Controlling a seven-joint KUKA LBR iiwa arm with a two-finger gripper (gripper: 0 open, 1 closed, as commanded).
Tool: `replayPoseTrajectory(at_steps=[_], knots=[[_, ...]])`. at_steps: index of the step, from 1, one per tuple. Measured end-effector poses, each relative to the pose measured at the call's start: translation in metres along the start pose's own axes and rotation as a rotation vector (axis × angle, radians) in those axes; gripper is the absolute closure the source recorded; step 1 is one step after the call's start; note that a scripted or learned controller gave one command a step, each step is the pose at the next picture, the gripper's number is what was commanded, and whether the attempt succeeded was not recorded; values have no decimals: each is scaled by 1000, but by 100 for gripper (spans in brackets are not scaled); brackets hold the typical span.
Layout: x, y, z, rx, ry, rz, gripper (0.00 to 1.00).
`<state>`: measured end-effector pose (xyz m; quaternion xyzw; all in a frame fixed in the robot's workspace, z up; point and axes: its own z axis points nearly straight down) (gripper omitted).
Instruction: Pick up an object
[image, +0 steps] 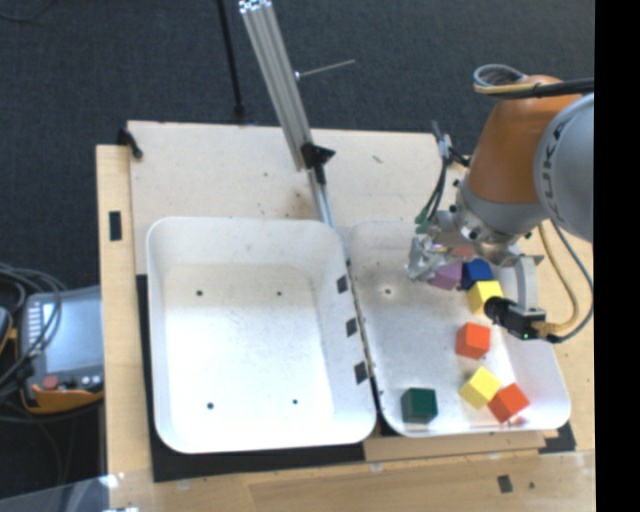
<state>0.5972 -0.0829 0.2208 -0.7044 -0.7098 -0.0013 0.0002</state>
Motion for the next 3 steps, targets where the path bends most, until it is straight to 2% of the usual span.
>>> replayPoseTrajectory(at_steps=[1, 2, 3], knots=[[51, -12, 7, 2, -1, 1, 100], [112, -21, -5, 1, 1, -2, 100], [157, -28, 0, 3, 0, 0, 100]])
